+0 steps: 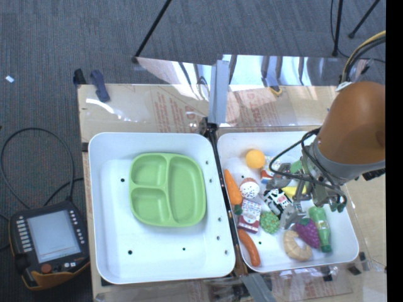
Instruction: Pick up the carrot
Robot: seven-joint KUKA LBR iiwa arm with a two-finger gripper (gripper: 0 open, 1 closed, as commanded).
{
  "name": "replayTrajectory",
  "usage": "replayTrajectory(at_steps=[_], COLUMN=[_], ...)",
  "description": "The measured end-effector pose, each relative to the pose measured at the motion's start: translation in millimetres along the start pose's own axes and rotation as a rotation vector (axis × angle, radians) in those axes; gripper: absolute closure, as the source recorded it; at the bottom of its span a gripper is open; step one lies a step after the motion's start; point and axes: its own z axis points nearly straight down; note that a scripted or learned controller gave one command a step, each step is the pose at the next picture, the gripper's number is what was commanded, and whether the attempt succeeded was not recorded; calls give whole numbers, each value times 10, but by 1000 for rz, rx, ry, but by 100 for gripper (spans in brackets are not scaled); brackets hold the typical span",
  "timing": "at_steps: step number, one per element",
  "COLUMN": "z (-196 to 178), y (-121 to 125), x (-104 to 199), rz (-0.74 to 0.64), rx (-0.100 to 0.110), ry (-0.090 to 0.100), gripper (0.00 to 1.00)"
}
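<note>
The carrot (pixel 232 187) is a slim orange stick with a green tip. It lies along the left wall of the right bin (pixel 350 231), pointing away from the camera. My gripper (pixel 291 207) hangs over the middle of that bin, above a clutter of toy food and about a hand's width right of the carrot. Nothing shows the carrot touching it. The arm's orange band (pixel 352 128) hides the bin's far right corner.
Around the gripper lie an orange ball (pixel 255 159), a sausage (pixel 250 248), purple grapes (pixel 308 233), a green bottle (pixel 321 226), a croissant (pixel 296 246) and small cartons (pixel 250 209). The left bin (pixel 107 168) holds a green divided plate (pixel 168 189). A teach pendant (pixel 47 241) sits at the lower left.
</note>
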Motion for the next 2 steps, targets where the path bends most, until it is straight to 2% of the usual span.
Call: replayTrajectory(at_steps=[1, 2], z=[119, 346], y=[176, 223], x=[-254, -832], rz=[14, 77], rx=[3, -1], ry=[-5, -5], gripper=[0, 0])
